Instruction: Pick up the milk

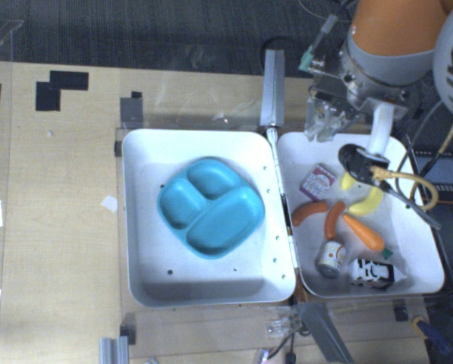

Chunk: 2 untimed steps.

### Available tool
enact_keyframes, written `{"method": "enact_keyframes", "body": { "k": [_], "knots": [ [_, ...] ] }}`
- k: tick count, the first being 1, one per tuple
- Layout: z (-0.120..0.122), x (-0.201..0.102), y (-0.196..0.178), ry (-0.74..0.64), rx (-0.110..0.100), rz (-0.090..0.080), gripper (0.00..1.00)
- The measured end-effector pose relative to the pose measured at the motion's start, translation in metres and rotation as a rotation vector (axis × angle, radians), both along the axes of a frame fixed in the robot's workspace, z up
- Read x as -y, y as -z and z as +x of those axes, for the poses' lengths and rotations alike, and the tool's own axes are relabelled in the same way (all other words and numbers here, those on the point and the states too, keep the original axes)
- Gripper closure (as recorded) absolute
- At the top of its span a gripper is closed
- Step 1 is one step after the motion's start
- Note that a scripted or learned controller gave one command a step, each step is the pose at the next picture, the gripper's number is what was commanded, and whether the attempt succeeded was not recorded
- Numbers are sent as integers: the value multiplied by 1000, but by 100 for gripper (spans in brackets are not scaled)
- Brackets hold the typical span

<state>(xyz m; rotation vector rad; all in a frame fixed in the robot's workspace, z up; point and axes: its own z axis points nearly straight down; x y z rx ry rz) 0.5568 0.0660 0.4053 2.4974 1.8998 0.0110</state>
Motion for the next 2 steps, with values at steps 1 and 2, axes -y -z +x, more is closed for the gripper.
{"method": "enact_keyframes", "body": {
  "k": [1,2],
  "knots": [
    [62,12,-31,-264,-2,-3,100],
    [54,3,-30,-359,-3,-3,100]
  ]
}}
